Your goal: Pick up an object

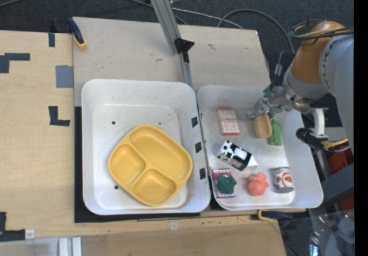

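Grey tool point(265, 107) low in right bin point(310, 194), just above tan cylinder point(262, 127) beside green bottle point(276, 133); grip state unclear.

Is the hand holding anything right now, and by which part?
Cannot be told. The hand sits low over the tan rounded object and the green object in the right white bin; no grip shows.

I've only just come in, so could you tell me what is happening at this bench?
A grey robot arm with an orange band reaches into the right white bin, its gripper low over a tan cork-like piece beside a green item. Nothing is visibly lifted. A pink box, a black-and-white cow toy, an orange lump and a small can lie nearby. The left white bin holds a yellow divided plate.
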You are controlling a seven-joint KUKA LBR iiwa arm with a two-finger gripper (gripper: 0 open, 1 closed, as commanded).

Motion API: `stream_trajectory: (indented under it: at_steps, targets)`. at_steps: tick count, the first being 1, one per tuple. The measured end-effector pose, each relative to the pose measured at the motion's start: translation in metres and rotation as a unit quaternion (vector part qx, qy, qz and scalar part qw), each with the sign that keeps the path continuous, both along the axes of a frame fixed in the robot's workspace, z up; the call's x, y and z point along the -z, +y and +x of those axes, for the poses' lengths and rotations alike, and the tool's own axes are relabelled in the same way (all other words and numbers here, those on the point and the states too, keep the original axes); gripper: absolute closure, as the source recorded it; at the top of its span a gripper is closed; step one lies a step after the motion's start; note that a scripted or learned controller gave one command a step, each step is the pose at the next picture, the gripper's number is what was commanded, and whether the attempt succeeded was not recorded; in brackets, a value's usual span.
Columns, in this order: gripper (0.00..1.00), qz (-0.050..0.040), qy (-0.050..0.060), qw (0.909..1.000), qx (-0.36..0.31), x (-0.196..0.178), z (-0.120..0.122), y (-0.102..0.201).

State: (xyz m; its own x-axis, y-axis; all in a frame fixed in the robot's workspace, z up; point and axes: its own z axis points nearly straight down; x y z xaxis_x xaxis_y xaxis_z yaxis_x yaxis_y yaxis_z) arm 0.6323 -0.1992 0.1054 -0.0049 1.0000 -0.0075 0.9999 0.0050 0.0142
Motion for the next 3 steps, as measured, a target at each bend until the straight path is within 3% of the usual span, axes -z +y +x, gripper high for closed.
stream_trajectory:
  at_steps: [2, 3]
  targets:
    - [1.00, 0.0029, 0.005, 1.0000, 0.002, -0.119, -0.002, -0.004]
    - [1.00, 0.0038, 0.007, 1.0000, 0.002, -0.125, -0.002, -0.003]
